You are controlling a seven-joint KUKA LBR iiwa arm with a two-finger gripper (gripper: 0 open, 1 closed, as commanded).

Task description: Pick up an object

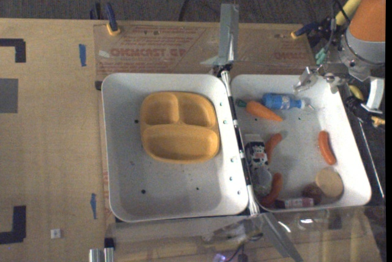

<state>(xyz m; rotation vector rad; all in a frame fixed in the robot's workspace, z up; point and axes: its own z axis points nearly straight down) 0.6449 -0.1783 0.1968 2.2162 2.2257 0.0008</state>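
Camera view: the arm sits at the upper right, its gripper over the back right corner of the right bin. The metal parts at its tip are small and blurred; I cannot tell whether the fingers are spread or pressed together. Nothing is visible between them.

Right bin contents, all lying on the floor of the bin: a blue-and-white bottle near the back, an orange carrot just beside it, an orange sausage near the right wall, a second sausage toward the middle, a round tan disc at the front right, and some small items along the divider that are too cluttered to name. The left bin holds a yellow divided tray.

Judgement: no pick is made yet. The nearest candidate is the bottle, below and left of the gripper. Left to do: descend, close on an object, lift clear.
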